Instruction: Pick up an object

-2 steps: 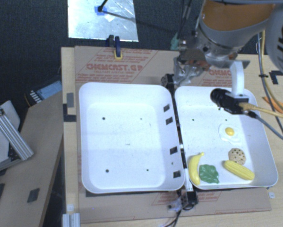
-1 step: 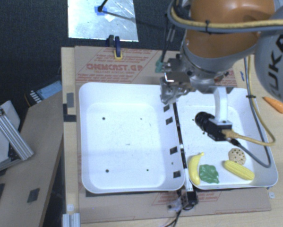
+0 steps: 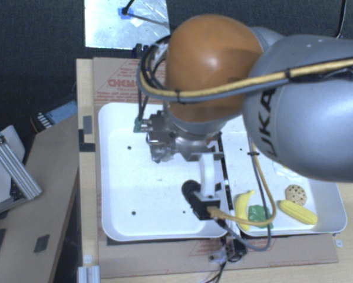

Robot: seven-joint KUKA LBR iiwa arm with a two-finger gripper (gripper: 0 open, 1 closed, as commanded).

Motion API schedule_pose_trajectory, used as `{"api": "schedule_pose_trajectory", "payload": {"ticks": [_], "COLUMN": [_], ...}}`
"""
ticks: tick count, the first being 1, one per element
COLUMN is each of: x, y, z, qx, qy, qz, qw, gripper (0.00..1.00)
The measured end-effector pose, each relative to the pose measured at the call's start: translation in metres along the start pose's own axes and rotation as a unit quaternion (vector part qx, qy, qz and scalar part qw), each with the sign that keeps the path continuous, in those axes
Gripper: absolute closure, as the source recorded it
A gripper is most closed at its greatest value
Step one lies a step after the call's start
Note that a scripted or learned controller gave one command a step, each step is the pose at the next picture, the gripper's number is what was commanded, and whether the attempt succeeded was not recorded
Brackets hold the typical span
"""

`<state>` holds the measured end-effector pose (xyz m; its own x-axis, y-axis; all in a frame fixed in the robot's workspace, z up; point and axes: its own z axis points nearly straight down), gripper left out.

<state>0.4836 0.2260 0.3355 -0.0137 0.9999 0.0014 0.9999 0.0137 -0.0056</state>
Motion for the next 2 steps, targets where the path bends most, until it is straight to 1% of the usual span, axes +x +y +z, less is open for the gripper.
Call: {"api": "schedule_pose_trajectory", "payload": {"ticks": [1, 2], "x": [-0.006, 0.009], "y": [0.003, 0.002], "z": [-0.004, -0.194], "qx": [-0.003, -0.012], "qy": [0.000, 0.004], "qz": [0.006, 0.004], "qw": [1.0000, 0.9999], "gripper": [0.00, 0.00]}}
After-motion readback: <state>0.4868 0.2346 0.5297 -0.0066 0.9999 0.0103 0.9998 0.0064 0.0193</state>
